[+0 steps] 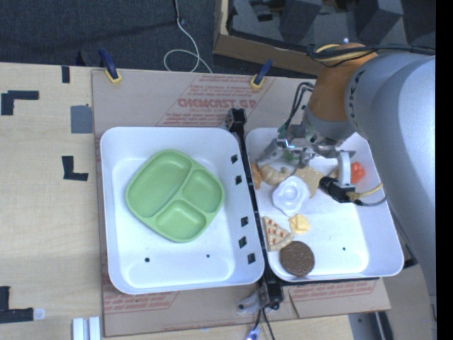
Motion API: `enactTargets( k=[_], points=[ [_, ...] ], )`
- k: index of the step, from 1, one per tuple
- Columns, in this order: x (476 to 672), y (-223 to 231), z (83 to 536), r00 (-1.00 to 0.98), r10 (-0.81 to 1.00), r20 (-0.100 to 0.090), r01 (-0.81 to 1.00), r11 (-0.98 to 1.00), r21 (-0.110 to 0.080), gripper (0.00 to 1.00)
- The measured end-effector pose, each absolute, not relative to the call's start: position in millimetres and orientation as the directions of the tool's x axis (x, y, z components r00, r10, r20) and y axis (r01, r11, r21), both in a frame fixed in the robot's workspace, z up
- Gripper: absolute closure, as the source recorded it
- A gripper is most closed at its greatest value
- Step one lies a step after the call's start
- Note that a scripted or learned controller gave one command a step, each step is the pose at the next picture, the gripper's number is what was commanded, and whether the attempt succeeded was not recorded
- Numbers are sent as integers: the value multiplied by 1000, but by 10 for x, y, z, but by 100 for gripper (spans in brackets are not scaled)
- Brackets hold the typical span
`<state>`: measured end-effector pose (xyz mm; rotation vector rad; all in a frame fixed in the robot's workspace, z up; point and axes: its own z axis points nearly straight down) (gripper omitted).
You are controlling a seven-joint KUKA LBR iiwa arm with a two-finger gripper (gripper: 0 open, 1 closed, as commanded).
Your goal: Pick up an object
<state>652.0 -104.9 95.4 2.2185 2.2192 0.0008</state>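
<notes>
The gripper (290,149) is seen low in the right bin (368,257), over a pile of food pieces (279,172) beside a white object (289,195). Whether the jaws are apart or together cannot be told; the wrist hides them. A green divided plate (175,195) lies in the left bin (124,261).

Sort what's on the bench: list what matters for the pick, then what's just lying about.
For the pick:
claw, down in the right bin
white cup-like piece
brown round cookie
waffle wedge
yellow chunk
red piece

Lying about:
green divided plate in the left bin
blue clamps
</notes>
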Motion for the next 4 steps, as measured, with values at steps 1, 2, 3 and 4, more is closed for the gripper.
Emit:
enactTargets(
  k=[1,2,3,4],
  points=[
    [6686,-1010,848,-2,1000,-3,1000,2,-2,0],
    [6681,-1115,840,-1,1000,-1,1000,1,-1,0],
    [6676,-989,843,-1,1000,-5,1000,1,-3,0],
    [6680,-1277,841,0,1000,-1,1000,0,-1,0]
  ],
)
